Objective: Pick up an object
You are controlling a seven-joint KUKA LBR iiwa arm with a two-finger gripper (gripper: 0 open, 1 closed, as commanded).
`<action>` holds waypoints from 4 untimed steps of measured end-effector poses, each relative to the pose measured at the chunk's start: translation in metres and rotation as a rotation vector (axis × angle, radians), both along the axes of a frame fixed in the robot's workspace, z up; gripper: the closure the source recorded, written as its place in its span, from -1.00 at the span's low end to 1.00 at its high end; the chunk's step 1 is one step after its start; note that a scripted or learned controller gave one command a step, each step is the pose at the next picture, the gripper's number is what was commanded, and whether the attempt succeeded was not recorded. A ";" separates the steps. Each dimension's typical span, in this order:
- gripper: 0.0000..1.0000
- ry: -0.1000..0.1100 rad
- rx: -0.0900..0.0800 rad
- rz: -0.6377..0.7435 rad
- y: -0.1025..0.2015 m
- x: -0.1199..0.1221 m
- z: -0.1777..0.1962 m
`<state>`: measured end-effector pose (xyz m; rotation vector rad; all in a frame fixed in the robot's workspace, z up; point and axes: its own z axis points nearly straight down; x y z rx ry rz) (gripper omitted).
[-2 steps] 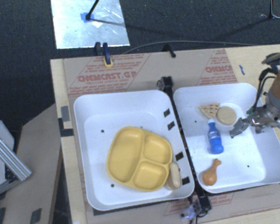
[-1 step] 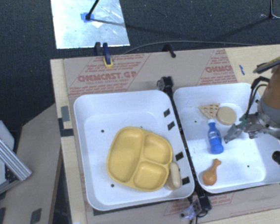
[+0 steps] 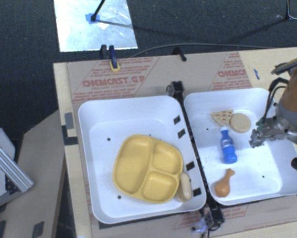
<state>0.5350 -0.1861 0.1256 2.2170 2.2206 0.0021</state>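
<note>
Nothing is lifted yet, as far as we can judge: every object lies on a bin floor. We read the task as at the approach stage, with grasp and lift both left to do.

Nearest the grey two-finger gripper, just to its camera-left, stands the small blue plastic bottle with a white cap; we take it as the likeliest target. Just up-frame of the tool lies the round pale biscuit-like disc, with the tan wedge-shaped toy slice touching it on the far side. Down-frame and left sits the orange toy drumstick. Farthest off, in the left shallow white bin, rest the yellow compartmented plastic tray and a beige oblong piece at its edge.

Fingertips are small and dark against the arm; whether they are spread or pressed together, we cannot tell. The frame's edge cuts off the arm.
</note>
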 end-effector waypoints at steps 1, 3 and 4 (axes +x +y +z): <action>1.00 -0.003 0.000 0.003 0.010 0.003 0.057; 1.00 0.000 0.001 0.003 0.009 0.003 0.120; 1.00 0.002 0.003 0.007 0.054 -0.002 0.113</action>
